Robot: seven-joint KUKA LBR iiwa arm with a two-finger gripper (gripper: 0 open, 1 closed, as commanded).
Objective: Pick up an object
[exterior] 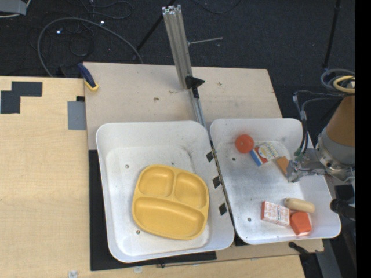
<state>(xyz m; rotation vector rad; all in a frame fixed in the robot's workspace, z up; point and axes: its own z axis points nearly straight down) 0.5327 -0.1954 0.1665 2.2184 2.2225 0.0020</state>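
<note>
The end effector (295, 172) is hovering low at the far-right edge of the right bin (249, 213), just beside an orange stick-like piece (282, 164) and the small white packet (269, 151); whether it is apart or together I cannot tell, since it is reading as a blur of grey metal; nothing is visibly sitting in it. Taking that bin as landmark, the likeliest target, the orange piece, is lying near its far-right side, its long axis seeming to run from the bin's far side towards the near side, though it is small and partly hidden; it is looking light and stiff, so a grip across its narrow width would probably suit. The red ball (244, 143) towards the bin's far middle is likely rolling off if nudged; the pale roll (299, 204), red-and-white box (275, 213) and orange block (301, 223) are crowding the near-right corner; the yellow divided plate (171, 201) is lying in the neighbouring bin (110, 149).
</note>
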